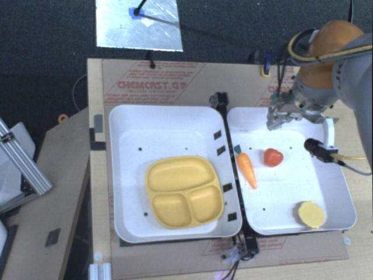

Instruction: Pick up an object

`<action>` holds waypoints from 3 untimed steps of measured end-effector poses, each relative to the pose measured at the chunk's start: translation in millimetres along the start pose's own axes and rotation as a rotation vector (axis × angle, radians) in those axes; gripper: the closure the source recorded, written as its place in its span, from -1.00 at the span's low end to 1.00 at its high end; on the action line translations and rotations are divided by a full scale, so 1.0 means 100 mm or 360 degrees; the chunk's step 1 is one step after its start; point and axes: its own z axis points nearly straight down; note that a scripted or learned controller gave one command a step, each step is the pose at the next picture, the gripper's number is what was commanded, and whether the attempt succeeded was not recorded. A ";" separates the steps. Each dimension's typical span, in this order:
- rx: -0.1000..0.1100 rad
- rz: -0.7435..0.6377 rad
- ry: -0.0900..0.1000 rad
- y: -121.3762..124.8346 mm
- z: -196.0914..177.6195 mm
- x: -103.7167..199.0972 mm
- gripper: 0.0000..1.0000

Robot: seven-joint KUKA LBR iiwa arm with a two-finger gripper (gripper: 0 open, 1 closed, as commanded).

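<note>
no object is being held yet, as far as can be judged; the pick-up is being taken as still wholly ahead. the gripper [278,121] is being seen above the far edge of the right bin [344,206], at the end of the grey arm [349,69] with its orange band. whether the pincer is apart or together cannot be told, since that part is being viewed from above and is too small and dark.

three candidate objects are lying on the floor of the right bin: a carrot [246,168] near the divider between the bins, a red tomato-like piece [273,157] just beside it, and a yellow round piece [311,214] in the near right corner, well apart from the other two. the tomato-like piece is being judged the nearest to the gripper. a descent, a closing and a lift are all being left to do.

the left bin [125,156] is being occupied by a yellow divided tray [184,190].

on the board [175,77] beneath the bins, red printing is being read as "chemcast gp", upside down and partly covered; the smaller lines are too fine to be read.
</note>
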 end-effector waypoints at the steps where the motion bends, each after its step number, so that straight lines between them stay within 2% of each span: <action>1: -0.0001 -0.0005 0.0000 0.02 -0.55 0.00 1.00; 2: 0.0009 -0.0012 0.0004 -0.18 -0.65 0.41 1.00; 3: 0.0013 -0.0013 0.0005 -0.39 -0.57 0.85 1.00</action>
